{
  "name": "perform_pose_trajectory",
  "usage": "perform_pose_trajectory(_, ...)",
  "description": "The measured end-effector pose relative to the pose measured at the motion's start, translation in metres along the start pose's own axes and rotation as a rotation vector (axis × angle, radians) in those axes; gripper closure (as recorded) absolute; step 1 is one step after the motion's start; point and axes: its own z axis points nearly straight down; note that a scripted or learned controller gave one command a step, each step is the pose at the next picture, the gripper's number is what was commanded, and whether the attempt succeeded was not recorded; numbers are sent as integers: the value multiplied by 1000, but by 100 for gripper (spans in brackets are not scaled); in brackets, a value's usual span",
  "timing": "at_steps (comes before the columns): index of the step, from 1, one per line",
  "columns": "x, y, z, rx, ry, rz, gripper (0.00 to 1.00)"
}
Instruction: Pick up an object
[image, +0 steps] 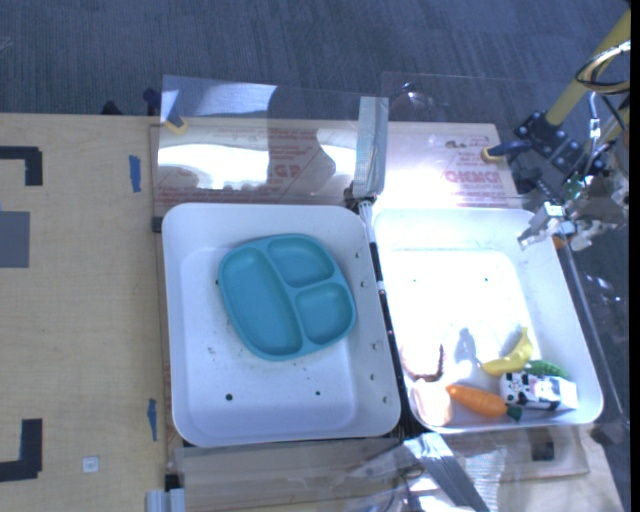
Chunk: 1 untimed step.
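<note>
The right bin (450, 250) holds a cluster of small toys in its near right corner. There is a yellow banana (510, 353), an orange carrot (478, 401), a black-and-white block (538, 390) with a green piece (548, 369) behind it, a thin brown curved piece (430, 367), a pale pink piece (432, 404) and a small grey piece (466, 346). My gripper (548, 222) hangs above the bin's far right corner, well away from the toys, with nothing seen in it.
The left bin (190, 380) carries a teal divided plate (287, 295). Clear plastic walls (370, 150) rise behind both bins. Cables and arm parts (570, 130) crowd the far right. A tan board (75, 300) lies to the left.
</note>
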Motion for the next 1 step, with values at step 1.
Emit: perform_pose_trajectory(1, -9, -23, 3, 1, 0, -57, 0)
